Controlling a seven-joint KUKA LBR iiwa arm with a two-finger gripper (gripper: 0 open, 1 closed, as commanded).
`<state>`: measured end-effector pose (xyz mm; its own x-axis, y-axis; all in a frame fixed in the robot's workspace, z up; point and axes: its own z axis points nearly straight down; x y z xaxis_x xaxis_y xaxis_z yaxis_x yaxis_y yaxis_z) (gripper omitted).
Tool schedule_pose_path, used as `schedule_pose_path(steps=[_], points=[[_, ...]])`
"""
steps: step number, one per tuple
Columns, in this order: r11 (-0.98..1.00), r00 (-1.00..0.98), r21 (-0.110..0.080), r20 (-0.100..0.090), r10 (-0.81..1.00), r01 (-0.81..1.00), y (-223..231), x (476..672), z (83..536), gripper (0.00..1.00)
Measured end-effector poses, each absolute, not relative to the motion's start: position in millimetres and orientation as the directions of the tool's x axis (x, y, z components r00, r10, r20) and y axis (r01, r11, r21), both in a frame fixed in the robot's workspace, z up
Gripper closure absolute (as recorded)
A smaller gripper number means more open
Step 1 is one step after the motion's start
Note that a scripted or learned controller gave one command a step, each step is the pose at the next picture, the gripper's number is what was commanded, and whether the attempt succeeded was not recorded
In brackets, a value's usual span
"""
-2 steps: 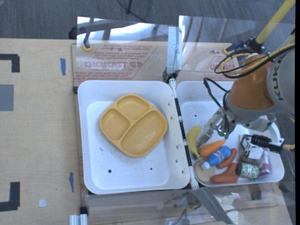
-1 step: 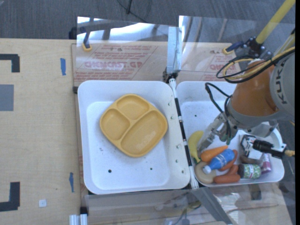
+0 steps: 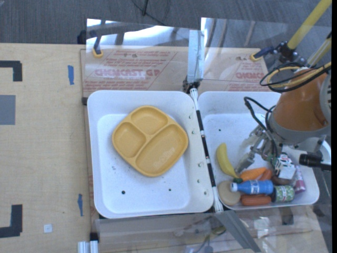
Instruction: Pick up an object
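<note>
My gripper [image 3: 251, 156] hangs low in the right bin [image 3: 231, 115], its metal fingers spread open just right of a yellow banana [image 3: 226, 160]. Nothing sits between the fingers. Below them lies a cluster of toys: a blue and white bottle [image 3: 254, 187], an orange carrot [image 3: 256, 173], a red sausage [image 3: 256, 198], a green-labelled can [image 3: 283, 194] and a tan round disc [image 3: 228, 193]. The orange band of the arm [image 3: 297, 107] rises above the gripper at the right.
The left bin [image 3: 100, 157] holds a yellow divided plate [image 3: 150, 140]. Clear acrylic walls [image 3: 195, 51] stand behind both bins. Cables loop around the wrist at the upper right. A small white and red item [image 3: 285, 165] lies by the gripper's right side.
</note>
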<state>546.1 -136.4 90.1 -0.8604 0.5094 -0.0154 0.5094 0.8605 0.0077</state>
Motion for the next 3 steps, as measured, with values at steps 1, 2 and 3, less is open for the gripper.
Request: schedule_pose_path(steps=[1, 2, 3], points=[[0.914, -0.914, 0.005, -0.018, 0.406, 0.406, -130.5, 524.1, 90.4, 0.0], [0.913, -0.912, 0.009, -0.029, 0.409, 0.409, -131.3, 527.4, 102.8, 1.0], [0.849, -0.849, 0.004, -0.006, 0.529, 0.529, -63.4, 571.8, 247.5, 1.0]])
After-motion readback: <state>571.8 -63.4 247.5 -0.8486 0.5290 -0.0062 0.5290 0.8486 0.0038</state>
